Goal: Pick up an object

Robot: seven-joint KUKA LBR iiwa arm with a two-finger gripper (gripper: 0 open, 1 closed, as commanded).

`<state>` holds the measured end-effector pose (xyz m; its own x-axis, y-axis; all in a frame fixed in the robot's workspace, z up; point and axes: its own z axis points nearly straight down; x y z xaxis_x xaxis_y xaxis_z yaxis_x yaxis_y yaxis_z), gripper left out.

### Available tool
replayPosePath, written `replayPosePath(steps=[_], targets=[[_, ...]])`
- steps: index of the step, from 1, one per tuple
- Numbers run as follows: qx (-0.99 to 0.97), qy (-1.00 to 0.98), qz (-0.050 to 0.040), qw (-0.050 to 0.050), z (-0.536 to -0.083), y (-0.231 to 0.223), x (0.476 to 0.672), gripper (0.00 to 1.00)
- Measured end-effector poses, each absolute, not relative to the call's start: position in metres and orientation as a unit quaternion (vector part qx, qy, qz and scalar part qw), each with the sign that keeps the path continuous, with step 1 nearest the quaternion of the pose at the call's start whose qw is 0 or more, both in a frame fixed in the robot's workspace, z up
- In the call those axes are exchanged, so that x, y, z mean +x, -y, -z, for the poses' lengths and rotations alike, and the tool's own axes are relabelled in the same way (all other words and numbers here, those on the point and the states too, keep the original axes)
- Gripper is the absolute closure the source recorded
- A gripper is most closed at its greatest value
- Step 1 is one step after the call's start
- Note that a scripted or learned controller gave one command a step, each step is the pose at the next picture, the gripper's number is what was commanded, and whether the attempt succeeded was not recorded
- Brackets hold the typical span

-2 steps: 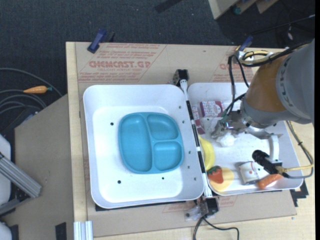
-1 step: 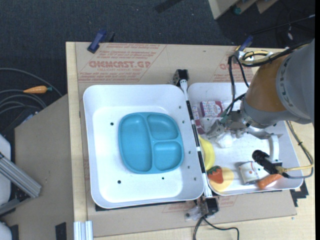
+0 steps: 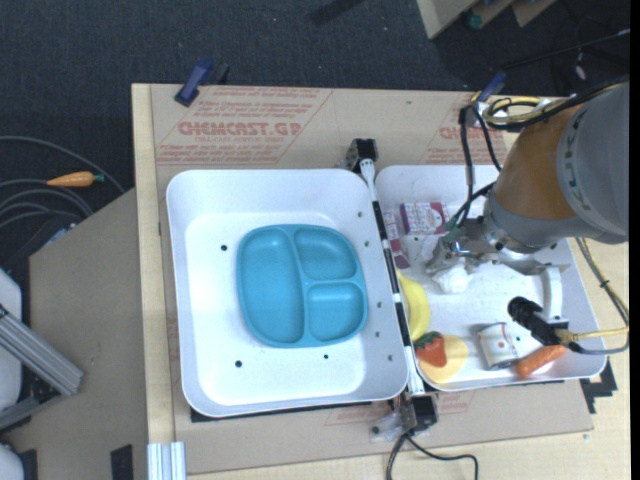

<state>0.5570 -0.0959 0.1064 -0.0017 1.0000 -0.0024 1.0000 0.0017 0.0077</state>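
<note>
Best to lower the pincer (open or closed: cannot tell) squarely over the small white object near the right bin's centre, clear of the banana at seven o'clock.

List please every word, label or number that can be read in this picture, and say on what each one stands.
"CHEMCAST GP": red print on the brown board under the bins, behind the left bin.
The same red print repeats, partly hidden, behind the right bin; only fragments read.
Purple-and-white packet in the right bin: printing too small to read.
</note>
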Motion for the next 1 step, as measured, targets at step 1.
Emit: replayPosePath(steps=[1], targets=[[0.706,-0.708,-0.0014,0.000,-0.1927,0.0415,0.5727,1.00]])
